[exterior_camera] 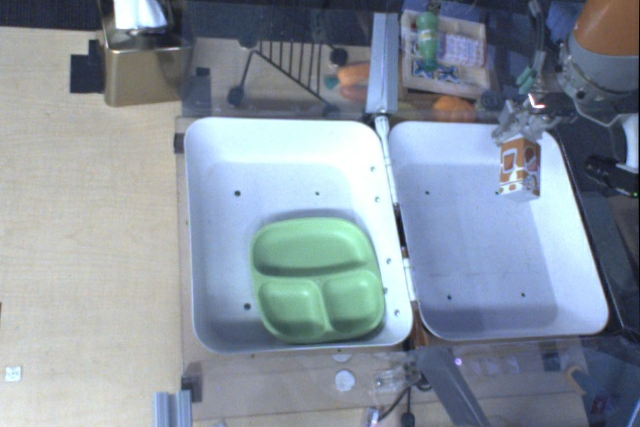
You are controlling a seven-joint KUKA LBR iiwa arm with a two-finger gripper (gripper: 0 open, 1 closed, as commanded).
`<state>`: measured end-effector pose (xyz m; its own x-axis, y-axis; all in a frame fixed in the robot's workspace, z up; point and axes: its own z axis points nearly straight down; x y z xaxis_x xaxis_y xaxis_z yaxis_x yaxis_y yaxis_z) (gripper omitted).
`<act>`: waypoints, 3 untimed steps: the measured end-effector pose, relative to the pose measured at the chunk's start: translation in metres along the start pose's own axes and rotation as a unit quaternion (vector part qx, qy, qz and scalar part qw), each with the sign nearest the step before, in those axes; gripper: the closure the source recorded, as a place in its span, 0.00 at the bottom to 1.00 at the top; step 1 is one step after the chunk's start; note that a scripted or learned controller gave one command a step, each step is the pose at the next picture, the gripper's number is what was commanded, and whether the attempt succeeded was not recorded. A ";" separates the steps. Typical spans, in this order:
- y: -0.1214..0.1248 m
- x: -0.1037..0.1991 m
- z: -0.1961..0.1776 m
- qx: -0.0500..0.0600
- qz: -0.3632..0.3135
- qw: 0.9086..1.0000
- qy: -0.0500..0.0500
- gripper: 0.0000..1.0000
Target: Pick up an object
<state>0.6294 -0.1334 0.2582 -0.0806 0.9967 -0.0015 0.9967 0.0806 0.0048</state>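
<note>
Nearest the camera, along the bench's front edge, a few small metal fittings (345,380) are lying just below the two bins. Behind them the left bin (215,205) is holding a green divided tray (315,277), which is sitting flat toward the bin's near right part, its two small compartments facing near and its long one facing far. The right bin (470,245) is lying beside it, the two rims touching along the middle, and most of its white floor is showing bare.

Farther back, in the far right part of the right bin, a small orange-and-white carton (519,167) is hanging upright, directly beneath the gripper (522,127). The fingers are closing on the carton's top edge, so the carton appears to be gripped from above. Whether its base is touching the bin floor or is just clear of it is hard to judge from this slant; no plain gap is showing under it.

By that reading, the grasp looks made and the task is well along. What is remaining is a clean lift, with the carton staying in the fingers and clearing the bin's far wall.

Beyond the bins, a clear tray of clutter (445,50) is standing on the far side, and a brown box (135,65) is sitting at the far left.
</note>
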 end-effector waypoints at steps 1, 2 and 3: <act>0.041 0.009 0.030 0.000 0.002 1.000 0.000 1.00; 0.041 0.009 0.030 0.000 0.002 1.000 0.000 0.00; -0.028 0.007 0.163 0.001 0.003 1.000 0.001 0.00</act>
<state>0.6014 -0.1292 0.0952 -0.0756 0.9971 -0.0002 0.9971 0.0756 0.0024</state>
